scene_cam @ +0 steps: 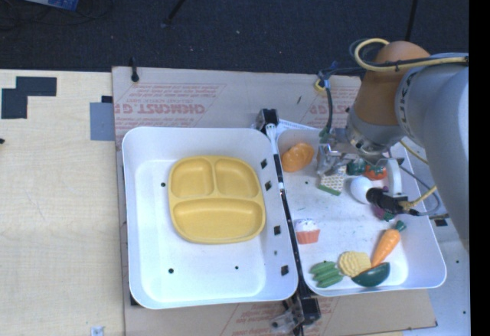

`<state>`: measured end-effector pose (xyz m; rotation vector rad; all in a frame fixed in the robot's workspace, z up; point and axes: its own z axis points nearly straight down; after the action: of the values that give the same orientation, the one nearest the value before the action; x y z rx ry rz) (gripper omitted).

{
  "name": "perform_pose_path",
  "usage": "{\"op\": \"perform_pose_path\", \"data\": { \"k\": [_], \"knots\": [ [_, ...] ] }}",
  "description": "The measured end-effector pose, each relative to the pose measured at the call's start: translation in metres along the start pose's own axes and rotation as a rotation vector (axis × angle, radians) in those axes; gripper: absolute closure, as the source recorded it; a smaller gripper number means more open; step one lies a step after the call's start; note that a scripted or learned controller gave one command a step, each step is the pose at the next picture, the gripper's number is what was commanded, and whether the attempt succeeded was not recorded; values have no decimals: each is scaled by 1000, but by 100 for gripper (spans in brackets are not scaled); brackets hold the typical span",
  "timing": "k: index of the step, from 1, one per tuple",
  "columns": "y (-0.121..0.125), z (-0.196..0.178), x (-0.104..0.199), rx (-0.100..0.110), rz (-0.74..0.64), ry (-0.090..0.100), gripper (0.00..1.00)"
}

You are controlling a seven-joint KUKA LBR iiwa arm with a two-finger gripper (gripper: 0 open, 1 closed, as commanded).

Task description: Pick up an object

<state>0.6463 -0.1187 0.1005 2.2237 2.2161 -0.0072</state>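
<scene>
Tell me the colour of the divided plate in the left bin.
Yellow, plain in the camera view: divided plate.

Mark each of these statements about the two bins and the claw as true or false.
1. The yellow divided plate lies in the left bin. True.
2. The carrot lies in the left bin. False: it is in the right bin.
3. The claw is over the right bin. True.
4. The cupcake sits on the yellow divided plate. False: it stands on the right bin's floor.
5. The orange fruit lies near the right bin's upper left corner. True.
</scene>
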Motion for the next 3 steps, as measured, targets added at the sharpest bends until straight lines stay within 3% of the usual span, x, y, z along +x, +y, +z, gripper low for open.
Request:
{"op": "perform_pose_path", "data": {
  "k": [1,2,3],
  "knots": [
    [-1,1,0,2,1,0,0],
    [-1,8,21,-4,-3,-7,0],
    [-33,14,-5,0,-3,4,0]
  ]
}}
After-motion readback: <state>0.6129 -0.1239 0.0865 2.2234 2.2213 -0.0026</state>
